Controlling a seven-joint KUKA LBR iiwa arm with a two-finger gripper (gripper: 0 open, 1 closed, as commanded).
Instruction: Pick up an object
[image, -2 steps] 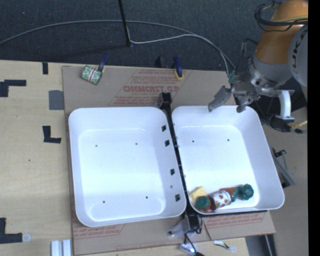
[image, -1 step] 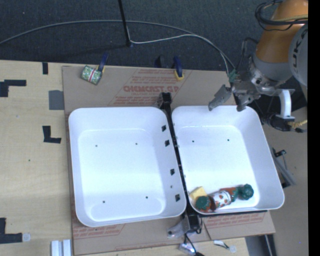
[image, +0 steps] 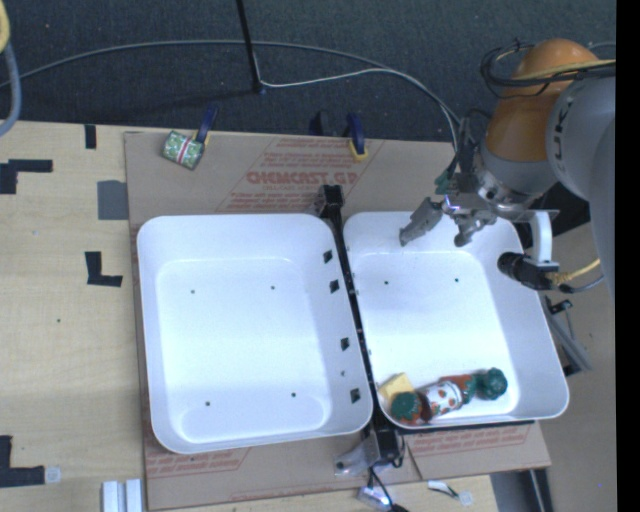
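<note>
1. Where the grey arm (image: 585, 110) comes in from the right, its gripper (image: 442, 229) hangs over the far edge of the right bin (image: 520, 300), just inside the rim.
2. The two fingers (image: 418, 226) are spread apart, one angled toward the left and the other toward the right, and there is nothing between them.
3. An orange band (image: 530, 110) sits above the wrist, with black cables looping over it.
4. The objects lie at the near edge of the right bin, well apart from the gripper: a yellow piece (image: 396, 385), a green round thing (image: 404, 405) just beside it, a red and white item (image: 444, 394) lying on its side, and a dark green round piece (image: 491, 382) at its right end.
5. They are bunched together in a row, touching or nearly so; I cannot tell exactly which touch.
6. The left bin (image: 160, 300) sits beside the right one, the two joined by a dark strip with clips (image: 343, 300) down the middle.
7. Both bins rest on a cardboard sheet (image: 270, 170) with red printing.
8. A small green and white block (image: 183, 149) lies on the far left corner of that sheet, and blue clamps (image: 354, 130) grip its far edge.
</note>
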